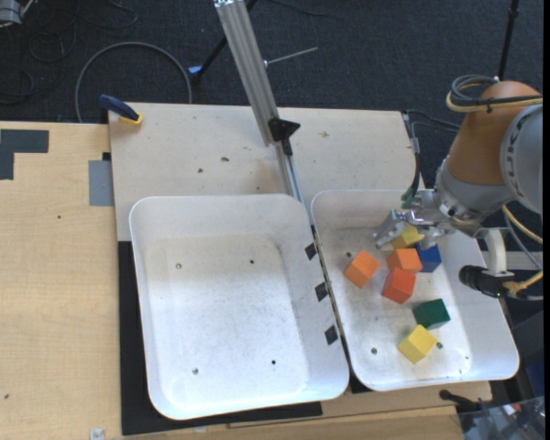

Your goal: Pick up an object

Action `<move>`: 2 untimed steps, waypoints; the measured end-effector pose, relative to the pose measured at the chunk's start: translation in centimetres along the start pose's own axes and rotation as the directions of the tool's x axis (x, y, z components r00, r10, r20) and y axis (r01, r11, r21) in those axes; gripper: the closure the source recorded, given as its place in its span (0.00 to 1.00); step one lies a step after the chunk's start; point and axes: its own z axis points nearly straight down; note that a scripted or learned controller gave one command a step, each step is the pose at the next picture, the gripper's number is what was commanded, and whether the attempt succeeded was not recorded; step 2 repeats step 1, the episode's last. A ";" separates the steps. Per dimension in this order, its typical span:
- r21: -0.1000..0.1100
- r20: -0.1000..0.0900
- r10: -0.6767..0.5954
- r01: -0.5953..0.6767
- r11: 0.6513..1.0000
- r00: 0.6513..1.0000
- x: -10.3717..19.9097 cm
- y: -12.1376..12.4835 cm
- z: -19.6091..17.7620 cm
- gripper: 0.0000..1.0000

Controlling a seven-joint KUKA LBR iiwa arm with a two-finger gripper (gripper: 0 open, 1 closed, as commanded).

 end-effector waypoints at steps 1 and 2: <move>-0.005 0.000 -0.001 0.001 1.000 1.000 0.1 0.1 -0.4 0.00; -0.005 0.000 -0.001 0.001 1.000 1.000 0.1 0.1 -0.4 0.00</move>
